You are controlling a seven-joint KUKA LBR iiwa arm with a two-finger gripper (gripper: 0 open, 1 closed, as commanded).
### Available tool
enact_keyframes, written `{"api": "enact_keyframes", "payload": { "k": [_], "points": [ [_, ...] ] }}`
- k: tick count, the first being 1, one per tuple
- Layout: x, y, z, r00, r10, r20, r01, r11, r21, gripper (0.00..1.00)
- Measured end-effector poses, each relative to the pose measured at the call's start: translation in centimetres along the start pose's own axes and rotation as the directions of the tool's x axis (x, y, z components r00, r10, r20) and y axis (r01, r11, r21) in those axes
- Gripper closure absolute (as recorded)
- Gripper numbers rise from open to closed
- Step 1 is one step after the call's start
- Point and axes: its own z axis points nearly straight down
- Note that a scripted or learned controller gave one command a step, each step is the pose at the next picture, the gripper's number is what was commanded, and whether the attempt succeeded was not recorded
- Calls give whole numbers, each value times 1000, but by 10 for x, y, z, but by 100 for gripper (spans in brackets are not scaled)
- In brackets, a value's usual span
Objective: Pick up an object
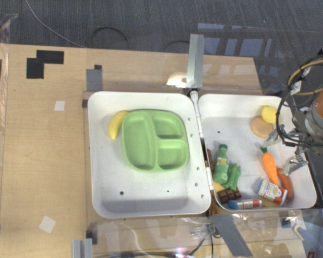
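Note:
My gripper (284,150) hangs over the right side of the right bin (231,117), open, one finger (272,138) up-left and the other lower right. Nothing is held between the fingers. Just below and left of it lies an orange carrot (269,168), with a red sausage (286,183) beside it. A yellow lemon (268,114) and a tan round bun (261,127) sit at the bin's back. A green bottle (222,164) and a small green piece (234,175) lie near the bin's left wall.
A small carton (269,190), a red-and-white marker (246,203) and a brown block (230,195) lie along the right bin's front. The left bin (105,192) holds a green divided plate (153,140) and a banana (116,123). Cables loop by the arm (322,109).

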Motion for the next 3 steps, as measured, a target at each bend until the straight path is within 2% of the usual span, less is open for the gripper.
{"api": "enact_keyframes", "payload": {
  "k": [1, 2, 3],
  "points": [
    [27, 10, 79, 999, -51, 7, 51, 999, 6, 0],
    [24, 29, 79, 996, -89, 9, 89, 996, 10, 0],
    [14, 7, 79, 864, -503, 5, 503, 864, 8, 0]
  ]
}}
